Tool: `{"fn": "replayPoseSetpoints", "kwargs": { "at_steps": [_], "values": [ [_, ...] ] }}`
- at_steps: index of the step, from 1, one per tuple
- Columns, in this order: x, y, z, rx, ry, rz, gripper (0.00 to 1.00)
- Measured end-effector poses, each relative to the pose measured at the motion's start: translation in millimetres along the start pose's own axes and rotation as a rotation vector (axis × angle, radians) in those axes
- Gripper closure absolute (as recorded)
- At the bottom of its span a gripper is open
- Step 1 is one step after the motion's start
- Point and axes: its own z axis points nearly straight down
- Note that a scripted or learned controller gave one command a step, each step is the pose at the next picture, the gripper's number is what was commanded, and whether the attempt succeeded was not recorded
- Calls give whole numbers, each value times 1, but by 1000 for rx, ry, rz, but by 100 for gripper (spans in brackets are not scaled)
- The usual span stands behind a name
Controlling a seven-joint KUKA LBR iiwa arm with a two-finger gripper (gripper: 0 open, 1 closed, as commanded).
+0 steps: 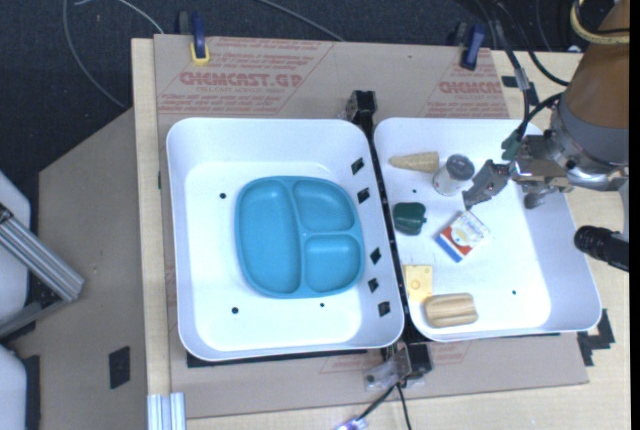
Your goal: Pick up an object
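The gripper (484,188) hung over the right bin (560,288), reaching in from the right on the grey arm (590,133) with its orange band. Its fingers pointed down and to the left, and a dark gap showed between them, so they stood somewhat apart; nothing could be seen between them. Taking the gripper as the mark, a small jar (453,173) with a grey cap stood just to its left, very near the fingertips, though whether they touched it could not be told. Just below the gripper lay a small packet (461,238) in white, red and blue, tilted on the bin floor and apart from the fingers. Farther left of the gripper, beyond the jar, lay a pale cone-shaped piece (415,161), and below that, left and down from the gripper, a dark green lump (408,216). Well below the gripper, near the bin's front edge, sat a yellow block (417,280) and beside it a tan roll (450,309). The jar stood closest to the fingers, with the packet next. Far to the gripper's left, across the black divider (375,208), the left bin (195,248) held a blue sectioned plate (298,235) lying flat, well apart from the gripper.
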Motion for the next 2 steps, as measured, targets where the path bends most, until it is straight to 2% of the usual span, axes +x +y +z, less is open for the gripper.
{"fn": "replayPoseSetpoints", "kwargs": {
  "at_steps": [1, 2],
  "values": [
    [0, 2, -4, -10, -1, -2, 0],
    [2, -3, 58, -3, 0, -1, 0]
  ]
}}
